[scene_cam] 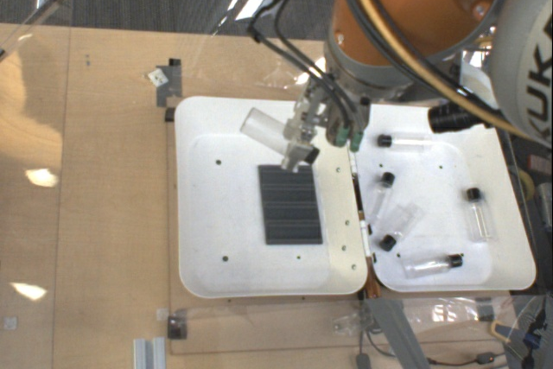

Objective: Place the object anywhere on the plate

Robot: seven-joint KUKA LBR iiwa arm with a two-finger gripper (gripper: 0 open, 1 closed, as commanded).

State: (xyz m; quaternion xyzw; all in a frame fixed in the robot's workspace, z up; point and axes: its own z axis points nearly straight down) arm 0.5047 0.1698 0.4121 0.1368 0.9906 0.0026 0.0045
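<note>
From the overhead camera, I see the two-finger gripper (300,149) clamped on a clear plastic vial (262,126), hanging just above the dark ribbed rectangular plate (290,205)'s top edge. Light, slick, likely brittle; best gripped mid-body.

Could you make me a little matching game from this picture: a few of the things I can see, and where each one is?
Things:
1. dark ridged plate
2. clear tube at the hand
3. capped vials
4. small grey bracket

Places:
A. lying loose in the right bin
B. on the wooden bench outside the bins
C. flat in the middle of the left bin
D. above the left bin's far part

Pairs: 1-C, 2-D, 3-A, 4-B
</note>
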